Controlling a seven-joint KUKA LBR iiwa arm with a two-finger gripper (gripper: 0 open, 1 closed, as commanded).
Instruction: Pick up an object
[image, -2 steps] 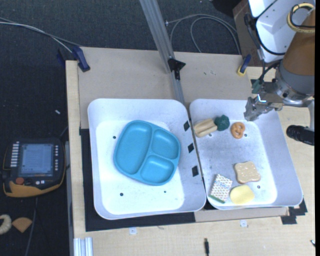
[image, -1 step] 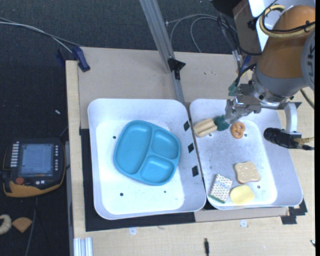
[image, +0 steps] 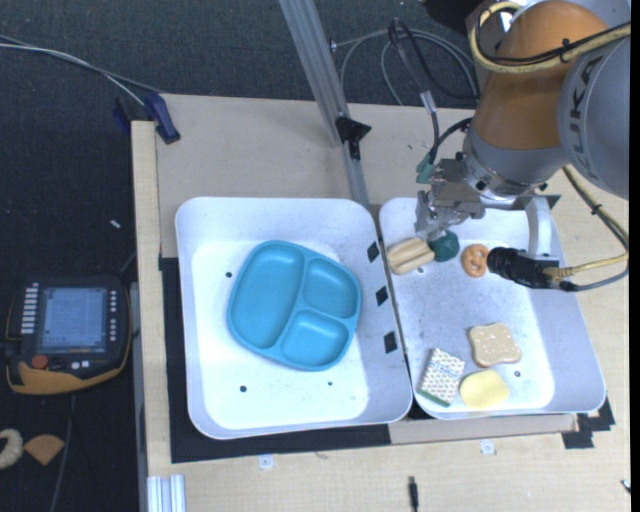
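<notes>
Tan and stubby, a bread-roll-like piece (image: 409, 255) lies in the right bin (image: 575, 350) at its upper left corner, long axis running left to right with a slight tilt, just beside a small teal object (image: 444, 243). The gripper (image: 436, 229) hangs directly over that pair; how it stands, I cannot tell. Room is tight here: the bin's wall is close on the left, a pretzel (image: 474, 261) just right. A divided blue plate (image: 294, 303) sits in the left bin (image: 200, 330).

Pale wooden bench (image: 290, 130), dark floor (image: 60, 150)
</notes>
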